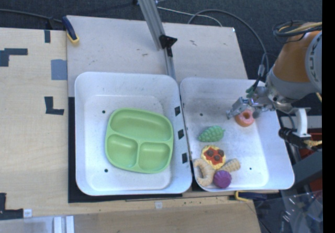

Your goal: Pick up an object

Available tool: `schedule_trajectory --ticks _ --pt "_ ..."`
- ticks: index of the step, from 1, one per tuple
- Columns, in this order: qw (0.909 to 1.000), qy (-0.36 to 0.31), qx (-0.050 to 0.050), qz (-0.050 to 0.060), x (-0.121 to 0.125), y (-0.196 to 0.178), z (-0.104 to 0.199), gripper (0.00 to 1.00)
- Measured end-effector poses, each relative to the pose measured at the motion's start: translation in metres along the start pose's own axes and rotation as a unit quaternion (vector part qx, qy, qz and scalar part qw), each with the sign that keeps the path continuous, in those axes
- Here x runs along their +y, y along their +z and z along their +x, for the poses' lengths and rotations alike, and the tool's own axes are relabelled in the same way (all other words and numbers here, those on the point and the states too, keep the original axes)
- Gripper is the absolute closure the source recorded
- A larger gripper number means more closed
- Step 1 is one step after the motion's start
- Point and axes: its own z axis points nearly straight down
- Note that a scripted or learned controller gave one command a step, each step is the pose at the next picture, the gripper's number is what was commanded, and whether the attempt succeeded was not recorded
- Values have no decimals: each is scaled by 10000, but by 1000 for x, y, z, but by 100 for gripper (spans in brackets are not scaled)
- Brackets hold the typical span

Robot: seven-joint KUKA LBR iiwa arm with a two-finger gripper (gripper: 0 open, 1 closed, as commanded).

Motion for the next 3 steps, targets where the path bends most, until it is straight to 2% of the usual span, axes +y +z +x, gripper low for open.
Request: schedule_trajectory --ticks 1,2,3 --pt "10000 6 -41 -80 0 57 -1 0" --pt "10000 -2 -30 -81 0 45 0 100" --pt "10000 -1 -7 -56 0 -13 10 100"
